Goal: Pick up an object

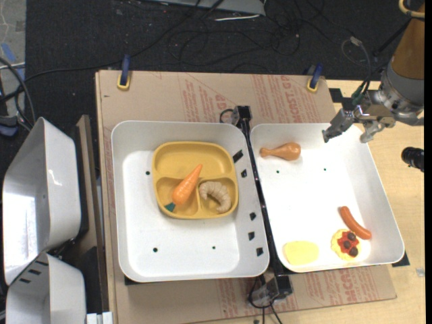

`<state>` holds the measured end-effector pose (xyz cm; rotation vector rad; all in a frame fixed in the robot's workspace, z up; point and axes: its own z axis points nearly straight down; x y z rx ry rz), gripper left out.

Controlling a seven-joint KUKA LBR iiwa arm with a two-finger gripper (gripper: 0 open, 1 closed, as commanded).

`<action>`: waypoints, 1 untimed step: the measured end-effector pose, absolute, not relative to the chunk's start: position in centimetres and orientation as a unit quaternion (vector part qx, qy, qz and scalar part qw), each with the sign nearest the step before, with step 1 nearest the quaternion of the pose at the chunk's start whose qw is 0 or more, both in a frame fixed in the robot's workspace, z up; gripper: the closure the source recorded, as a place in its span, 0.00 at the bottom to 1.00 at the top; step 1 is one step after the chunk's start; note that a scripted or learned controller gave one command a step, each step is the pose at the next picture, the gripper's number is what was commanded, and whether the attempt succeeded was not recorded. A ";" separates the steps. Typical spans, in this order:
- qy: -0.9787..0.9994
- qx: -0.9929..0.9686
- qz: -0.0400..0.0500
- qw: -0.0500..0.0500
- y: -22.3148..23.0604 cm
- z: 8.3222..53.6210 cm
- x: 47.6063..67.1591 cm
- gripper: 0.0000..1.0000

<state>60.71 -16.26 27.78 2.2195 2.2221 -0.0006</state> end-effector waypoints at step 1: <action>0.707 0.707 -0.001 -0.001 -16.2 23.0 61.5 0.00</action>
